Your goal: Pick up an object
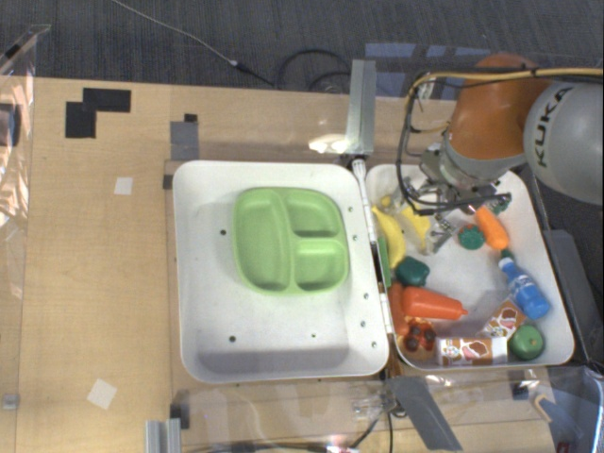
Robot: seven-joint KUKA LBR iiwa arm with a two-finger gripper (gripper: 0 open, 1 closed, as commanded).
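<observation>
- Over the upper part of the right bin point(557, 281), the gripper point(442, 217) is hanging low among the toys, below the arm's orange band point(486, 116) and grey wrist point(472, 163).
- Whether the gripper is parted or closed I cannot tell; its tip is lost among cables and the yellow pieces beneath it, and nothing is plainly showing as held.
- Just beside the tip, a yellow banana point(390, 234) is lying along the bin's left wall, with a smaller yellow piece point(416, 225) next to it, right under the gripper.
- To the right of the tip, a small teal round piece point(471, 239) is sitting beside an orange carrot-like toy point(491, 226), both crowding that side.
- Below the banana, a dark green piece point(411, 272) is resting, and beneath it a larger orange carrot point(432, 304) is lying across the bin.
- Along the right wall, a blue bottle point(525, 289) is lying at a slant, well apart from the gripper.
- Near the bottom edge, a small printed carton point(472, 350), a green apple point(527, 342) and a dark red piece point(421, 335) are sitting close together.
- Next door, the left bin point(203, 347) is bearing a green divided plate point(288, 241), well apart from the arm.
- Black cables point(408, 140) are looping down beside the wrist.
</observation>
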